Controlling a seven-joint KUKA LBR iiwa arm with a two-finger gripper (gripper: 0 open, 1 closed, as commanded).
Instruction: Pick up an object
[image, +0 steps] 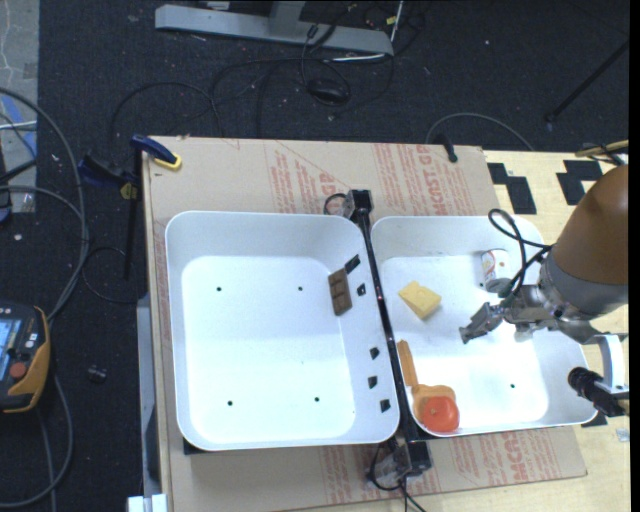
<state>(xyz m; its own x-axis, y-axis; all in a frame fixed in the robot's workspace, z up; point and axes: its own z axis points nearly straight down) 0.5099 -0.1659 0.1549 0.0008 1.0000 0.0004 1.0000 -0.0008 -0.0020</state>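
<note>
In the right bin (520, 412) lie a yellow sponge-like block (420, 299) near its upper left and an orange-red round object with a tan wooden handle (434, 408) at its lower left corner. A small white and brown item (490, 265) rests by the bin's far wall. A brown chocolate-bar-like piece (340, 293) lies at the right side of the left bin (200, 300). My gripper (480, 325) hangs over the middle of the right bin, to the right of the yellow block, with nothing seen between its dark fingers.
The arm's grey body and orange band (600, 240) cover the right bin's right side. Black clips (375, 352) line the divider between the bins. Cables and a blue-yellow clamp (155, 152) lie beyond the cardboard bench top.
</note>
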